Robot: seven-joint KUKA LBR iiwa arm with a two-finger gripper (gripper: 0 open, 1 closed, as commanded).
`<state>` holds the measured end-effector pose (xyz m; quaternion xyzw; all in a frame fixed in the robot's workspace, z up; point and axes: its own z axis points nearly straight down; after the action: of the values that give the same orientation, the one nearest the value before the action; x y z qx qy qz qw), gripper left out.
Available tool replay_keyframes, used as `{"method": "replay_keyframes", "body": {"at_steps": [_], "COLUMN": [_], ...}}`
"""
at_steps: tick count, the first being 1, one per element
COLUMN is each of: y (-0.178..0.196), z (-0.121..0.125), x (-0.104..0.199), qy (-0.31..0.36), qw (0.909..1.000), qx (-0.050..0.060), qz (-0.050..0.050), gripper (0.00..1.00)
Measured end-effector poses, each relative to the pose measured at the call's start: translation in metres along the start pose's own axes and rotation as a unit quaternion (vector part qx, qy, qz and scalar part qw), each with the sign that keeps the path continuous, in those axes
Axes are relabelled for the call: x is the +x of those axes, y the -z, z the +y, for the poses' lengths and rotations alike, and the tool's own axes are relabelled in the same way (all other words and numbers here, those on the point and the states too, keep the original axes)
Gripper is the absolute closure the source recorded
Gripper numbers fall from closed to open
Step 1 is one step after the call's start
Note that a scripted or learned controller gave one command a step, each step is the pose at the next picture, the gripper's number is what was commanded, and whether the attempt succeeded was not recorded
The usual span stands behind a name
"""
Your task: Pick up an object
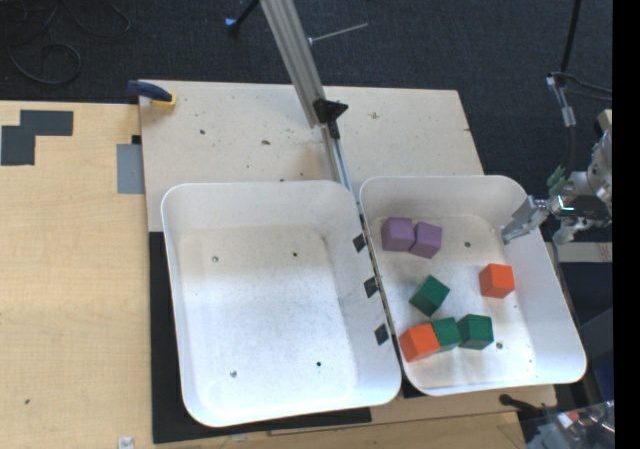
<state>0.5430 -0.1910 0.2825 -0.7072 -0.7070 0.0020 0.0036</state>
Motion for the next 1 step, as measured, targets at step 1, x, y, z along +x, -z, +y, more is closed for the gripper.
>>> {"method": "replay_keyframes", "body": {"at_steps": [1], "y": [0.0024], "z": [0.0007], "x": [-0.0001], "qy": [0.0], "qw": [1.0], "qx": [-0.002], "qz": [-0.001], "gripper": [0.0]}}
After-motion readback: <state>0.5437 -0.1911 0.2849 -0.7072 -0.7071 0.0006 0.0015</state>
